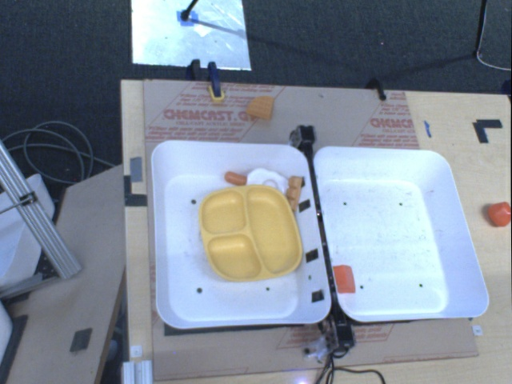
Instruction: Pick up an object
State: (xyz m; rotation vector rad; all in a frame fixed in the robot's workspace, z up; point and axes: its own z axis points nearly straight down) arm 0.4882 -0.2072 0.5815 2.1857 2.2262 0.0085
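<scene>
Bright, even light from above, and a fairly sharp picture.

The two white bins [384, 214] look very bright, almost washed out, with soft grey shadows along their inner walls. At 12 o'clock a shiny silver sheet [190, 22] gives off pale glare. The dark carpet [360, 22] at 1 o'clock looks grainy. The yellow tray [250, 234] has only a thin, weak shadow under its edge. Small things look a bit fuzzy. At 9 o'clock the grey cables [56, 154] and the metal bar [36, 214] look soft.

One fixed camera looks slantwise down on both white bins [320, 214].
</scene>
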